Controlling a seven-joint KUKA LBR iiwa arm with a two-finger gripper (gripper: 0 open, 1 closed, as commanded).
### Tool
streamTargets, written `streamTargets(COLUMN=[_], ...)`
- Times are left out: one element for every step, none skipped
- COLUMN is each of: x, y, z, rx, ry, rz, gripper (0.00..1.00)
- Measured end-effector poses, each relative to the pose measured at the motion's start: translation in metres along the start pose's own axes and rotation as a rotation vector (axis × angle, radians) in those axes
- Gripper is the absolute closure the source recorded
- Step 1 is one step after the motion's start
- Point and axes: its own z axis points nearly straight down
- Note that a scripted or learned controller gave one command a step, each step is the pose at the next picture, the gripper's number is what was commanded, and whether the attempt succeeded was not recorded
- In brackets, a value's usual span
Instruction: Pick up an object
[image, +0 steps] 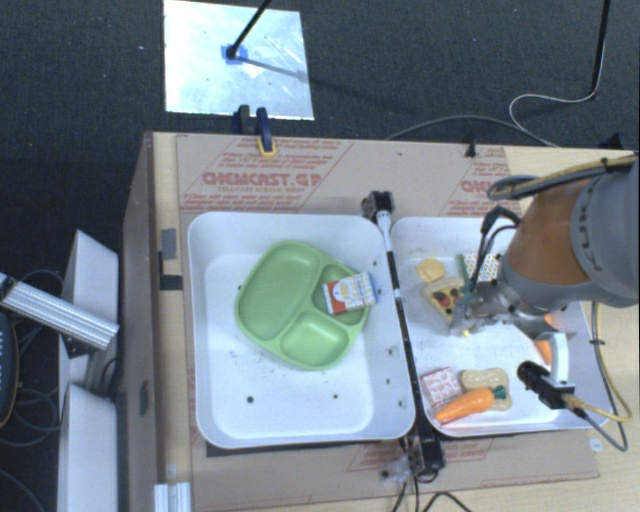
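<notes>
Arm: it reaches in from the right over the right bin.
Pincer: low beside a small yellow-and-dark toy; whether it is spread or pressed together cannot be told.
Nearby: yellow piece, carrot, cracker.
Left bin: green divided plate carrying a small carton.
Advice: straddle the toy squarely, close, lift straight up.

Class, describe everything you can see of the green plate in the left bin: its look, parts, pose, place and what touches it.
The green plate is pale green, plastic-looking, with rounded corners and raised ridges dividing it into three compartments. It lies flat, right way up, turned at an angle, on the floor of the left bin, towards its upper middle. A small red and white carton rests on its right edge.
</notes>
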Motion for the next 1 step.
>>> streamTargets(x=[0.045], y=[-0.0241], z=[-0.1464], rx=[-0.003], ry=[0.0], rz=[-0.002], gripper=[1.0])
